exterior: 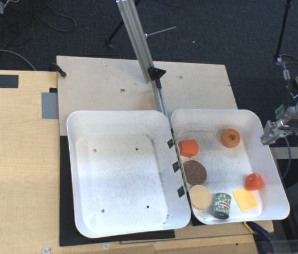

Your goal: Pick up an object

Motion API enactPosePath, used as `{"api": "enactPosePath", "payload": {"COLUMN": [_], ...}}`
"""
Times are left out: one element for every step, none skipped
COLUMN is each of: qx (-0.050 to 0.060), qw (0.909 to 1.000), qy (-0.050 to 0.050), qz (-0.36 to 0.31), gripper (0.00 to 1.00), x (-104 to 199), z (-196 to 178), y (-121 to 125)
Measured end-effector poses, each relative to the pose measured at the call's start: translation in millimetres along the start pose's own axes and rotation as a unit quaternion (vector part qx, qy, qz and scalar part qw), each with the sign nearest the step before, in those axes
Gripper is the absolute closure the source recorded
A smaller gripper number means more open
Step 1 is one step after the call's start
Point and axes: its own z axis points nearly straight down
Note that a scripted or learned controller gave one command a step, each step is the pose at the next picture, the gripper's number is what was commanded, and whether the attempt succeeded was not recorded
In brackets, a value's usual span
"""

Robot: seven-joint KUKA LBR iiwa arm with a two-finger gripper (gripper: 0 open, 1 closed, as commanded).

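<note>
The left bin (118, 173) is a shallow white tray with rounded corners, its floor flecked with small dark specks and a few tiny holes. It sits on the table (112, 83), a pale board with a light wood panel to its left. A slanted aluminium rail (138, 41) runs from the far side down to the seam between the two bins.

The right bin (268, 147), of the same white moulded shape, holds seven small things. Near its left wall lies an orange-red block (188, 147), and just nearer than it a flat brown disc (195, 172) with a matte, grainy face. Nearer still is a pale cream disc (201, 197), touching a small can (222, 205) with a green and white label, lying tilted. To the right of the can lies a flat yellow square (245, 199), smooth like a cheese slice. Just beyond it on the far side sits a rounded red piece (253, 181). Toward the far right part of the bin sits an orange ring (230, 137), doughnut-shaped with a dark hollow.

The gripper (271, 133) shows as grey metal at the right bin's right rim, well apart from every object; I cannot tell how its jaws stand.
</note>
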Motion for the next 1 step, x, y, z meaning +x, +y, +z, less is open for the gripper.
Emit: {"api": "enactPosePath", "payload": {"qx": [0.002], "qw": [1.0], "qy": [0.001], "qz": [-0.001], "gripper": [1.0], "x": [57.4], "z": [3.7], "y": [3.2]}}
